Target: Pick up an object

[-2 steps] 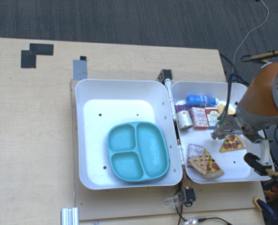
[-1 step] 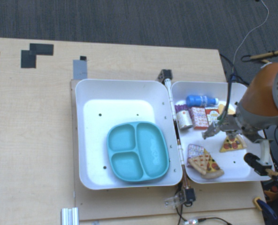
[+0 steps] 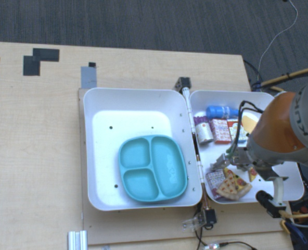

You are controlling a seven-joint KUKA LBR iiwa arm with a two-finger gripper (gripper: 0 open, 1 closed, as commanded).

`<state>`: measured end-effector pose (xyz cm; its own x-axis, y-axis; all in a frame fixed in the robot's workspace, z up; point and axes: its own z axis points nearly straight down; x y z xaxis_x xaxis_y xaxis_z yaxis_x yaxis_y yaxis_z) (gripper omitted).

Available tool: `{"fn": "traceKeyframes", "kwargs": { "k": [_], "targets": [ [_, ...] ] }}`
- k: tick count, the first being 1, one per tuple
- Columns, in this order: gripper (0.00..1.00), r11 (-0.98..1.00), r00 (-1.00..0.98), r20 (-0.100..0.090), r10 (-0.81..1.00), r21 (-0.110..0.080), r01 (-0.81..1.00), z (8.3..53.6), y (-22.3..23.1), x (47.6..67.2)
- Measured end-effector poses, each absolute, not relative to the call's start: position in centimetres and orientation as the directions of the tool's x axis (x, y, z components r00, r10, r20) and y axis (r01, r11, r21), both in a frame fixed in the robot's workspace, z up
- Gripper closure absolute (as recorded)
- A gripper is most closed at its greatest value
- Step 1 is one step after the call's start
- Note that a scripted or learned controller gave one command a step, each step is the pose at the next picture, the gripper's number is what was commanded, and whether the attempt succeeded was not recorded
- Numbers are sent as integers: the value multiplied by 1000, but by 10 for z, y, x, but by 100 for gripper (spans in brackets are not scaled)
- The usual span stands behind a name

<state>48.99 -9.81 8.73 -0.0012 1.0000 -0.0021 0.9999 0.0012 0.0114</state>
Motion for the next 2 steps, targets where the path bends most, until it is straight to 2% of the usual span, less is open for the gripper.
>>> {"fn": "traceKeyframes", "kwargs": {
  "k": [1,2],
  "targets": [
    [100,2,-2,-3,1000,17,1000,99,-98,492],
    [0,2,-2,-3,1000,17,1000,99,-98,492]
  ]
}}
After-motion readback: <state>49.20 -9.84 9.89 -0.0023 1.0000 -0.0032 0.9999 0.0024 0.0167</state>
